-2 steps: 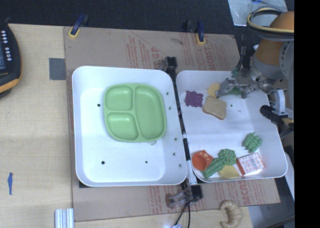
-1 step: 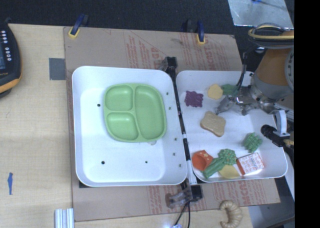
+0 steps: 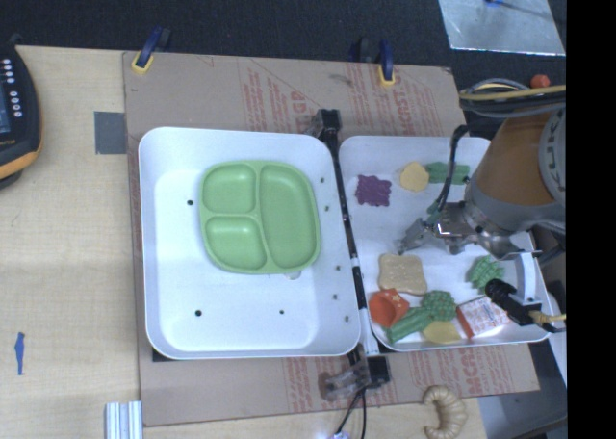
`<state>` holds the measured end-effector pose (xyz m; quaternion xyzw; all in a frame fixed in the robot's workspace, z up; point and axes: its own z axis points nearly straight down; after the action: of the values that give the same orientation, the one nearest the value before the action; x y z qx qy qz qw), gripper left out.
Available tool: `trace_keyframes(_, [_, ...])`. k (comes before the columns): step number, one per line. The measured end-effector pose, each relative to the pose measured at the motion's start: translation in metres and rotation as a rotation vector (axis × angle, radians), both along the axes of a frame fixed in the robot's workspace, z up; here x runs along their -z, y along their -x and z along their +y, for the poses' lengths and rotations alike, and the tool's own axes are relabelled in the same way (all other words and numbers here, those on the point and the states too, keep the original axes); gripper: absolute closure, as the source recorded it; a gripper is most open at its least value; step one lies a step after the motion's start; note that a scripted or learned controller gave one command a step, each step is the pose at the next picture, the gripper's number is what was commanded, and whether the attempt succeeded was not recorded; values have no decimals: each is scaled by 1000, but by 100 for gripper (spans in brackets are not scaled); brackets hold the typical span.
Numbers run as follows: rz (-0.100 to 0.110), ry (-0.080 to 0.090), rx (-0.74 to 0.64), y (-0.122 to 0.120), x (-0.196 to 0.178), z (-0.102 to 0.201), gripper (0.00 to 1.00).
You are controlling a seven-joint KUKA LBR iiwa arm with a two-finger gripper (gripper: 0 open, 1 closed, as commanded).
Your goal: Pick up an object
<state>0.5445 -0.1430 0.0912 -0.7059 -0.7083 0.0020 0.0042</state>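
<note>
I see open floor around the green plate (image 3: pixel 260 217) in the left bin (image 3: pixel 164 235); toys crowd the right bin (image 3: pixel 361 163).

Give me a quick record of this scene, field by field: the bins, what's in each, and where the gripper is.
left bin: holds a green divided plate
right bin: holds the toy food items
purple piece: far end of the right bin, left side
yellow round piece: just right of the purple piece
bread slice: mid bin, left side
red piece: near left corner
broccoli: beside the red piece
gripper: over the middle of the right bin, just above the bread slice
finger state: cannot tell
</note>
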Motion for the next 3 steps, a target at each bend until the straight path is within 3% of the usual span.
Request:
trace_keyframes(1, [-13, 4, -3, -71, -12, 6, 0])
trace_keyframes(2, [3, 0, -1, -5, 1, 50, 0])
trace_keyframes(3, [-18, 7, -4, -112, -34, 29, 0])
